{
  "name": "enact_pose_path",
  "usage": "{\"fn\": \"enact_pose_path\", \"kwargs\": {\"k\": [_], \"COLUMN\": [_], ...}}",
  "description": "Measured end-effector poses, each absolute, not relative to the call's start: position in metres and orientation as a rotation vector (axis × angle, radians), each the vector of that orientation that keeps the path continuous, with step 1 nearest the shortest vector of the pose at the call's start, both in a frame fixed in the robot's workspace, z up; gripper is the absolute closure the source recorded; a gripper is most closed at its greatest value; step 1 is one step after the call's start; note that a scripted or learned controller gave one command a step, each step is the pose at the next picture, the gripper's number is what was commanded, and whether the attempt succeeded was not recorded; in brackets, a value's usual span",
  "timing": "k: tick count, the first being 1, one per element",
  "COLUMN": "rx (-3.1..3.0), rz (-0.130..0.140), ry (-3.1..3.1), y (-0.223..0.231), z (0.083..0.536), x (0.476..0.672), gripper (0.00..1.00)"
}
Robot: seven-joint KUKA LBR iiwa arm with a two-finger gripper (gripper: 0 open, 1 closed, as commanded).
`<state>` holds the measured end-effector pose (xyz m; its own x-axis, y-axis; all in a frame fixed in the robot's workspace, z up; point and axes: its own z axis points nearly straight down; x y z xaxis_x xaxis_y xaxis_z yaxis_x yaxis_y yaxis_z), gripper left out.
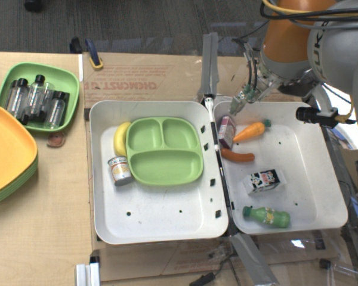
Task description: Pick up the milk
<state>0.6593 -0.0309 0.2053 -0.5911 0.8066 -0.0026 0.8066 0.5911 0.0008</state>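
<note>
The milk [264, 181] is a small white carton with black cow patches, lying on its side in the middle of the right bin [313, 159]. My gripper [238, 103] hangs over the far left corner of that bin, well above and behind the carton, pointing down to the left. Nothing shows between its tips. The arm's orange band sits above it at the top right.
In the right bin lie a carrot [250, 131], a sausage [237, 155], a purple packet [226, 130] and a green bottle [267, 217]. The left bin [161, 219] holds a green divided plate [164, 151], a banana [121, 138] and a small can [120, 170].
</note>
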Motion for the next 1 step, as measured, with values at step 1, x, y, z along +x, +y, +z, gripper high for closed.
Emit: {"fn": "enact_pose_path", "kwargs": {"k": [1], "rx": [1.824], "rz": [-0.004], "ry": [2.558], "y": [-0.0126], "z": [0.1911], "x": [0.6504], "gripper": [1.00]}}
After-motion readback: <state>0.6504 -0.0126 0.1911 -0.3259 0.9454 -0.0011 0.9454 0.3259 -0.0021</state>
